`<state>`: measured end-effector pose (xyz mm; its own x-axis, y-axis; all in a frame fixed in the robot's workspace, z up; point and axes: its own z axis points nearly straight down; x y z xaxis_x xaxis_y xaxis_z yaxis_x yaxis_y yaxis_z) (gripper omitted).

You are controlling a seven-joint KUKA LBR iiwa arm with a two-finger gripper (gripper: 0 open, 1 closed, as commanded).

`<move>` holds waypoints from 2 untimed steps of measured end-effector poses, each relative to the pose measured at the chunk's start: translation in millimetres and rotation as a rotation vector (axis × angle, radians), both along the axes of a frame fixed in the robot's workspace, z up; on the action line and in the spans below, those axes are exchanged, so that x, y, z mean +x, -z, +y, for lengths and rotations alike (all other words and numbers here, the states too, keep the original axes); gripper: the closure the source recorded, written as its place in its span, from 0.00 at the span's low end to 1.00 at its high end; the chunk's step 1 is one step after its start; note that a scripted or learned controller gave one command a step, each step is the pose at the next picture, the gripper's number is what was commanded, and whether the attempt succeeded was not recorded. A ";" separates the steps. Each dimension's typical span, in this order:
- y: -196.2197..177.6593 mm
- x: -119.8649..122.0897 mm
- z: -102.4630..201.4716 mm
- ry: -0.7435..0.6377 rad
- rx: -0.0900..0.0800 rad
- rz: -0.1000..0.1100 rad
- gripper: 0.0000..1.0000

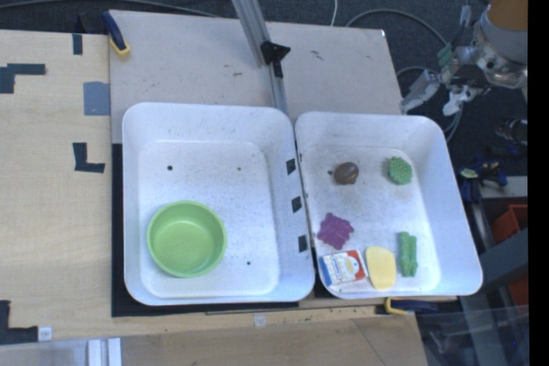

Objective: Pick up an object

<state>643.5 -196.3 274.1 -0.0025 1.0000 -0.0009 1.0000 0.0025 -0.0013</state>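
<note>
I note the two-finger gripper spread and empty beyond the right white bin's far corner, apparently staging, with the round green knobbly toy lying nearest inside.

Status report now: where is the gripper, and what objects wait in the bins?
Gripper outside right bin, top-right corner, holding nothing. Brown object and green piece nearest. Nothing in the way.
</note>
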 end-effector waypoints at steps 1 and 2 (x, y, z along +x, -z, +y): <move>-0.1 0.0 -0.2 0.000 -0.001 0.000 0.00; 57.7 -10.6 1.9 0.001 0.001 0.006 0.00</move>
